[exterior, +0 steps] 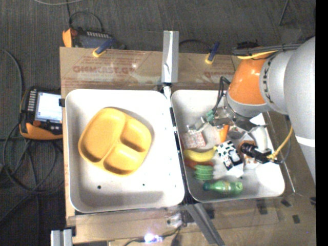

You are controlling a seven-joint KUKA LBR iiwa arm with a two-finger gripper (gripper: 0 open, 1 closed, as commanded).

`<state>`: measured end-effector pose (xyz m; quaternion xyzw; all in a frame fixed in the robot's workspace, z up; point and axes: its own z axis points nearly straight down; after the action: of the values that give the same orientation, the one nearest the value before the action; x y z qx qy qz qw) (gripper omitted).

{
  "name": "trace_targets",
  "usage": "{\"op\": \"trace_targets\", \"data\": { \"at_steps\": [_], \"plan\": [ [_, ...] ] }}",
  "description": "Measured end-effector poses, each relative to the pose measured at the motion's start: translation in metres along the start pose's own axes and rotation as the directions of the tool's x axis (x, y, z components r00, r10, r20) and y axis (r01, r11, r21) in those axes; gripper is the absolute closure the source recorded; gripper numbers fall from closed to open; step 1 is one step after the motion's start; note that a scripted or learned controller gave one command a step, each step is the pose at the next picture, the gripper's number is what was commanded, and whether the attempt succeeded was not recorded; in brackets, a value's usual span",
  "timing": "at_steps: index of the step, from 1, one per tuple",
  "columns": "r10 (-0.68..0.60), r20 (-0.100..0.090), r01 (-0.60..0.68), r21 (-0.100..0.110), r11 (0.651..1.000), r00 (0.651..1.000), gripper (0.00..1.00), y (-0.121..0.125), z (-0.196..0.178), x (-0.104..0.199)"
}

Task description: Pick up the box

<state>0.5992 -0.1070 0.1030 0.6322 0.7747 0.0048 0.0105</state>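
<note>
A small red-and-white printed box (193,139) lies in the right bin (271,186), near its left wall and just above a banana (200,155). My gripper (223,126) reaches down into the middle of this bin, a little right of the box, over a white object (210,136) and an orange piece (222,133). The wrist with the orange band (248,86) hangs above it and hides part of the pile. Nothing is visibly lifted off the bin floor.
The right bin also holds a black-and-white spotted item (226,152), green vegetables (203,172) and a green bottle (223,187). A yellow divided tray (117,140) lies in the left bin (82,193). A pendant (43,111) sits off the bench at left.
</note>
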Motion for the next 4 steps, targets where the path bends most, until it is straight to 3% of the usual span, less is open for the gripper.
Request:
{"op": "trace_targets", "data": {
  "at_steps": [1,2,3,4],
  "plan": [
    [0.000,0.000,0.000,0.000,1.000,1.000,0.00,0.000,0.000,0.000],
    [0.114,-0.007,-0.114,0.012,0.993,0.993,0.00,0.030,0.014,-0.030],
    [0.373,-0.003,-0.373,0.008,0.928,0.928,0.00,-0.036,0.012,0.002],
    [0.395,0.004,-0.395,0.024,0.918,0.919,0.00,0.035,-0.024,-0.045]
  ]
}}
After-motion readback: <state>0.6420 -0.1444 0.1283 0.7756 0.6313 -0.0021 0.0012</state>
